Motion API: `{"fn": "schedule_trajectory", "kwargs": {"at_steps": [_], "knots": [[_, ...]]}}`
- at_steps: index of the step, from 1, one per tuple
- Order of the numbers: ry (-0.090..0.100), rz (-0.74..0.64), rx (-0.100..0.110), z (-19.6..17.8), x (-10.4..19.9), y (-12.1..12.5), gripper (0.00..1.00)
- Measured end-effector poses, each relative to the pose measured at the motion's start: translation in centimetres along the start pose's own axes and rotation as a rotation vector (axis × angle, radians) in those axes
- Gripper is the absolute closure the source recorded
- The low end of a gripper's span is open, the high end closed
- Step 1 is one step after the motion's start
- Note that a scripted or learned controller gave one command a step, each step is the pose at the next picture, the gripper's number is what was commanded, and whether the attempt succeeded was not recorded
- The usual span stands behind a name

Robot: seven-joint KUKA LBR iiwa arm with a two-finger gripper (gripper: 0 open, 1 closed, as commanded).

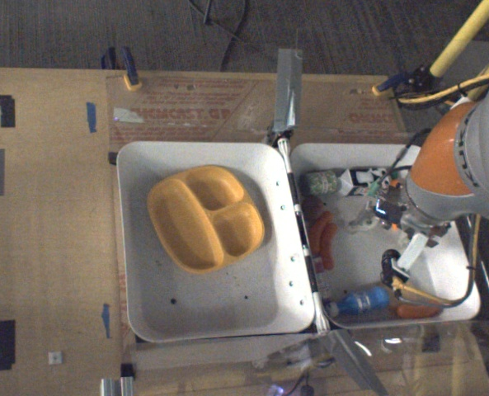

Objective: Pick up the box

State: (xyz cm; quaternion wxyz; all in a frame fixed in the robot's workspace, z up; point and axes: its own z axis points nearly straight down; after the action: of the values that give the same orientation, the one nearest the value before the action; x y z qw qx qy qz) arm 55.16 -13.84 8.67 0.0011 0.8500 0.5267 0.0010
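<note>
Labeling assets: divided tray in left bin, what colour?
Yellow-orange divided tray, plain, clearest in the camera view.

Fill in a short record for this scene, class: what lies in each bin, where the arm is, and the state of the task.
left bin: yellow tray with three compartments
right bin: red item, blue bottle, green-white packet
arm: over the right bin
gripper: low in the right bin
box: cannot be told apart in the clutter

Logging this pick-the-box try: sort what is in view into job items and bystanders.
Job:
- gripper, over the right bin
- no box that I can make out; a green-and-white packet at that bin's far end is too blurred to name

Lying about:
- yellow divided plate in the left bin
- red item
- blue item
- orange item
</note>
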Motion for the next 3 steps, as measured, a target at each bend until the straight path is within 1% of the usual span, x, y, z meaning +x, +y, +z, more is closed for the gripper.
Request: {"fn": "schedule_trajectory", "kwargs": {"at_steps": [1,2,3], "knots": [[-0.011,0.181,0.050,0.1,1.1,8.1,0.00],[-0.001,0.142,0.003,0.1,-0.4,4.7,0.00],[-0.001,0.163,0.001,0.0,-6.7,-3.4,0.00]]}}
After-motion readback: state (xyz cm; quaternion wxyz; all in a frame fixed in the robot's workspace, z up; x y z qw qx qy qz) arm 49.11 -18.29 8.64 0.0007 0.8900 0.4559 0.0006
